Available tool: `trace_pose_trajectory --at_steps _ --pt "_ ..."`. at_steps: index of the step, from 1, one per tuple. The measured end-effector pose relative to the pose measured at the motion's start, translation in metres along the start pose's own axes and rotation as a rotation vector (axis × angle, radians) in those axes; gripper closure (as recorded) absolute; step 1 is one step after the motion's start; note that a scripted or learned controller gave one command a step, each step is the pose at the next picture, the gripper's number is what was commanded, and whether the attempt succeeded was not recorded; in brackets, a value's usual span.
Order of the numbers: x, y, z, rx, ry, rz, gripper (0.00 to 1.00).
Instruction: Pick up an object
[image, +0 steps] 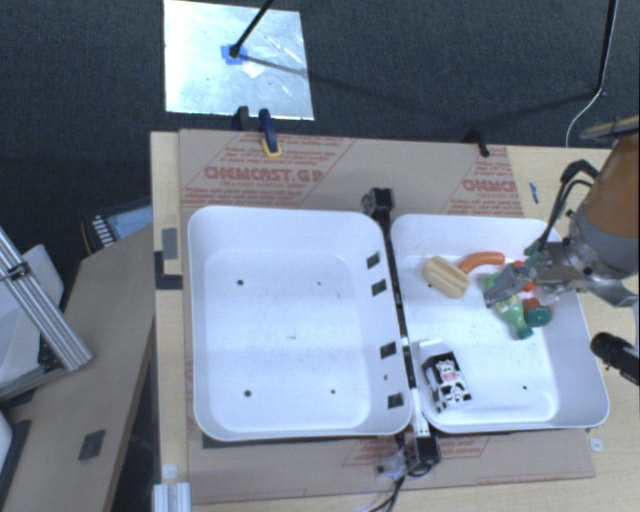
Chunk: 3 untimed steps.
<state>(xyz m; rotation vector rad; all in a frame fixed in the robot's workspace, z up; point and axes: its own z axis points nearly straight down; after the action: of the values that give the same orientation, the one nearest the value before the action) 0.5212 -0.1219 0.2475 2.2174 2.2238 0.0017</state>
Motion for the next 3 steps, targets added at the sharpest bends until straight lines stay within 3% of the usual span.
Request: trace_pose_trajectory --at_steps 1,2,3 --pt "0.0 0.001 -0.011 -0.003 0.0 -0.002 1.0" --pt "-0.059 -0.035 0.001 0.0 -0.001 0.004 1.0" --pt "-0.057 -0.033 -0.01 -0.004 -0.002 -0.001 1.0"
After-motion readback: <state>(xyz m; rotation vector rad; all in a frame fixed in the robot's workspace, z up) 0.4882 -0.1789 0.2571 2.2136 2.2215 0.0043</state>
